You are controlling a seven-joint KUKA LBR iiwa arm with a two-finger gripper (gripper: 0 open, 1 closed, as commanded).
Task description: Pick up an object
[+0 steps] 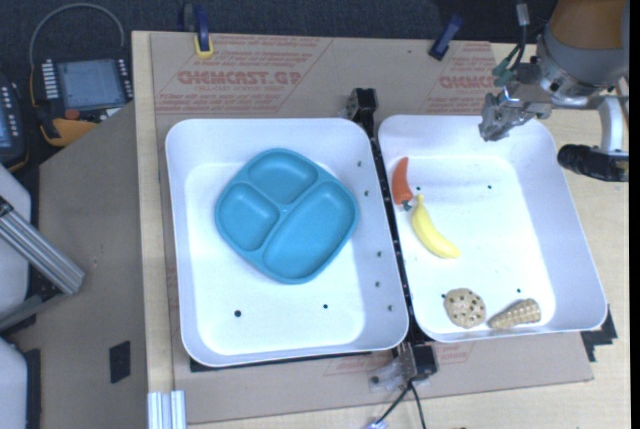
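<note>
Two shallow white bins side by side on a brown board: left bin [190, 237], right bin [540, 217]. In the left bin, one blue divided plate [287, 215], centred. In the right bin, four candidate objects: orange carrot-like piece [401, 179] at 9 o'clock, against the inner wall; yellow banana [432, 231] just beside it toward the centre, near or touching at its upper tip, contact not resolvable; round speckled cookie [464, 307] at 6 o'clock; ridged tan cone-like piece [515, 314] just beside the cookie, toward 5 o'clock, near the front wall. Gripper [499, 122] at 12 o'clock of the right bin, over the far rim, well apart from all four objects; nothing between the fingers; spacing of the fingers not resolvable at this angle, hence open or closed impossible to tell. Task apparently at the approach stage, no object yet grasped. Probable failure modes: descent at the present spot onto bare floor or the rim, yielding an empty closure; on the carrot, finger collision with the bin wall; on the banana, slip along its curved body or disturbance of the neighbouring carrot; on the cookie or cone, a push toward the front wall instead of a hold, owing to low, flat profiles.
</note>
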